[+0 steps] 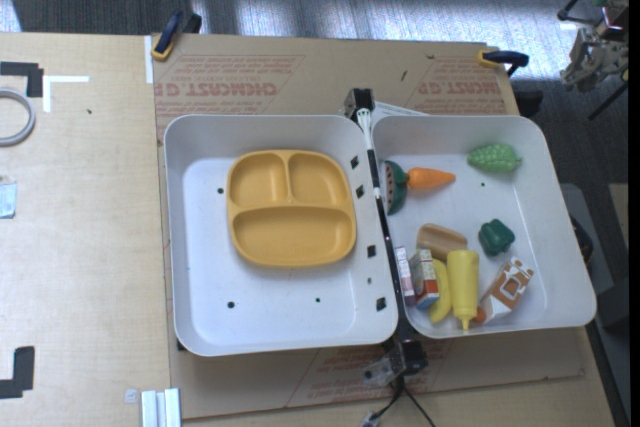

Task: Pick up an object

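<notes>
Two shallow white bins with rounded corners are set side by side on a printed cardboard sheet (240, 75) over the pale wooden counter (80, 245). In the left bin (200, 315) a smooth yellow plate (290, 207) with three compartments is laid flat. In the right bin (560, 215) glossy toy foods are scattered: a tapered orange carrot (430, 179) beside a watermelon slice (393, 187) at the inner wall, a bumpy light-green lettuce (494, 157) near the far corner, and a dark green pepper (495, 236) mid-bin. A yellow squeeze bottle (462, 285), a banana (438, 303), a brown bun (441, 238) and two small cartons are crowded along the near wall. The state of the gripper cannot be told.
</notes>
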Controlling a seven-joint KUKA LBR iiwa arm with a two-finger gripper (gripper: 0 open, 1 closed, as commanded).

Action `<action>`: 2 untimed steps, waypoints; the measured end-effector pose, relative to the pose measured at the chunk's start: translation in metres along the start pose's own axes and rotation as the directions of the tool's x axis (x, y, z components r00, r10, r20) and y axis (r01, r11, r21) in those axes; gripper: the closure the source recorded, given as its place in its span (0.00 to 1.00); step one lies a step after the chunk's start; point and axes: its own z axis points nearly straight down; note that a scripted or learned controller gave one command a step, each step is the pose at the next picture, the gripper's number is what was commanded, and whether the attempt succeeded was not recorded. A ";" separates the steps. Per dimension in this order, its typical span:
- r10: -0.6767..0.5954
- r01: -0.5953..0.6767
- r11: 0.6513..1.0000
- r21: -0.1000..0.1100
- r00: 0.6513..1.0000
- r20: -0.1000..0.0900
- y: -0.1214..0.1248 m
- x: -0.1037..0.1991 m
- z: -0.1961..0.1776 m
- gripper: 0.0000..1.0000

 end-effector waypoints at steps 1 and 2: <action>-0.003 0.003 1.000 0.000 1.000 0.002 0.001 0.000 -0.009 1.00; -0.006 0.006 1.000 0.000 1.000 0.005 0.002 0.000 -0.017 1.00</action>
